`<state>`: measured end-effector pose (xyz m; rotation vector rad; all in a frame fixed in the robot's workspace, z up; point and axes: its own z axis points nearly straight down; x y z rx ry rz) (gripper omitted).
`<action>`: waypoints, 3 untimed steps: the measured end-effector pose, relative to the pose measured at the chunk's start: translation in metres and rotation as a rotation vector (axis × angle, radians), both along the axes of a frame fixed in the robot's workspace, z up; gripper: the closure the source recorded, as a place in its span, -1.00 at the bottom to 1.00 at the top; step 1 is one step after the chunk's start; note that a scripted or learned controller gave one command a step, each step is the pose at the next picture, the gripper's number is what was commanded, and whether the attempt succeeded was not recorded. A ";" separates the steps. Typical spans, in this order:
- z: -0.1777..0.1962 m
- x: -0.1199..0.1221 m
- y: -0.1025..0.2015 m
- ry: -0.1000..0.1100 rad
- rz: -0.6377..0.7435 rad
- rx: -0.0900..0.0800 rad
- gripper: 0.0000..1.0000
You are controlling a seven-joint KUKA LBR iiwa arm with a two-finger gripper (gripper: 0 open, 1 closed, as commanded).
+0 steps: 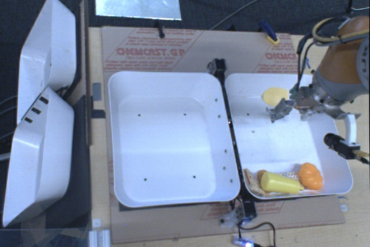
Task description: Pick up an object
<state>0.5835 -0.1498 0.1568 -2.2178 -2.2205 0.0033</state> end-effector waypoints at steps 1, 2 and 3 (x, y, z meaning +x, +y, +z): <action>-0.049 -0.005 -0.009 -0.001 -0.002 0.000 -1.00; -0.074 -0.005 -0.009 -0.003 -0.001 -0.001 -1.00; -0.062 -0.004 -0.009 -0.006 -0.001 -0.001 1.00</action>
